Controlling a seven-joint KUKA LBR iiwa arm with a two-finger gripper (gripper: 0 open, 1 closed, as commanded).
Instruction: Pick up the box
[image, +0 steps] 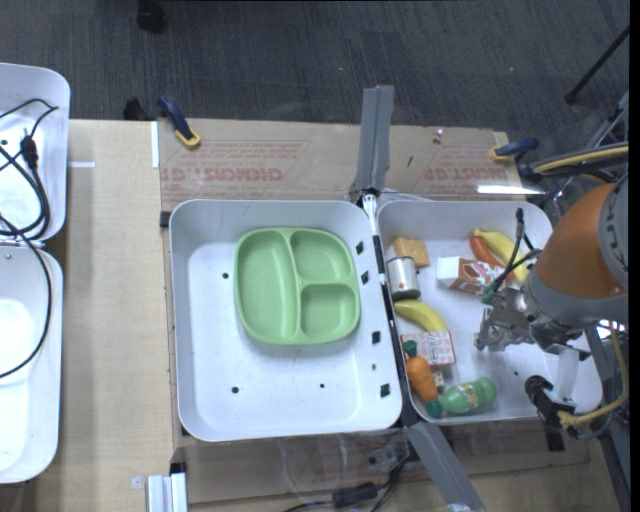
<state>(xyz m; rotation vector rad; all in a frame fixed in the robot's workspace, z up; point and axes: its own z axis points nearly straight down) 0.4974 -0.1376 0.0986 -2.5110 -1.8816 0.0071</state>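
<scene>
A small flat box (435, 349) with a pink and white printed face lies in the right bin (520, 395), near its left wall, between a banana and a carrot. A second small package (468, 272), white with red, lies toward the back of the same bin. My gripper (497, 328) hangs over the middle of the right bin, to the right of the printed box and apart from it, just in front of the white and red package. Nothing shows in its grip.
The right bin also holds a tan cracker (409, 250), a silver can (402, 278), a banana (421, 315), a carrot (421, 376), a green bottle (466, 397) and a yellow fruit (494, 245). A green divided plate (297, 285) lies in the left bin (210, 390).
</scene>
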